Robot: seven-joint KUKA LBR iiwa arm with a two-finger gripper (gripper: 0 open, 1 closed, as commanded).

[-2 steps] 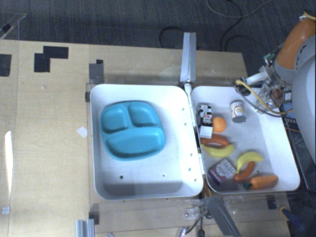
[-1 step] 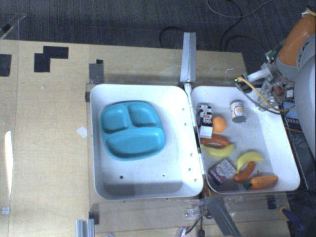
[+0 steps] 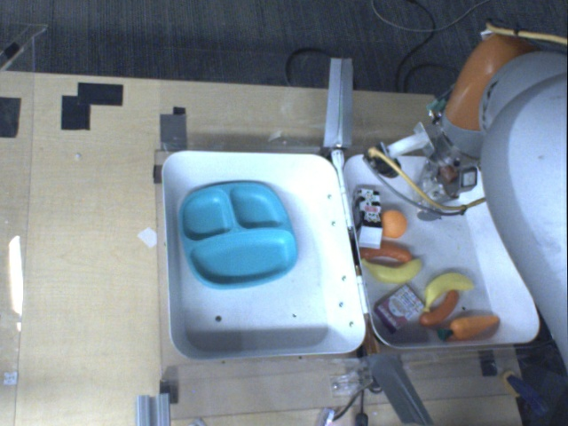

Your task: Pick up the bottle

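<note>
The tool (image 3: 441, 183) hung over the far end of the right shallow white plastic bin (image 3: 513, 325); whether it was spread or pressed together could not be told. Nearer the camera lay a yellow plastic banana (image 3: 396, 272). Beyond it, the small dark-and-white bottle (image 3: 367, 211) lay flat against the bin's left wall, beside a round orange ball (image 3: 395, 224). Its long axis ran near to far; the cap end was unclear. A good grasp would probably close across that axis, clear of the wall.

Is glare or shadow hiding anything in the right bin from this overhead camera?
Camera view: even, soft lighting; faint glare on the clear panel at far left; the grey arm blocks the right white bin's far side; small items there look soft, the gripper blurred.
</note>
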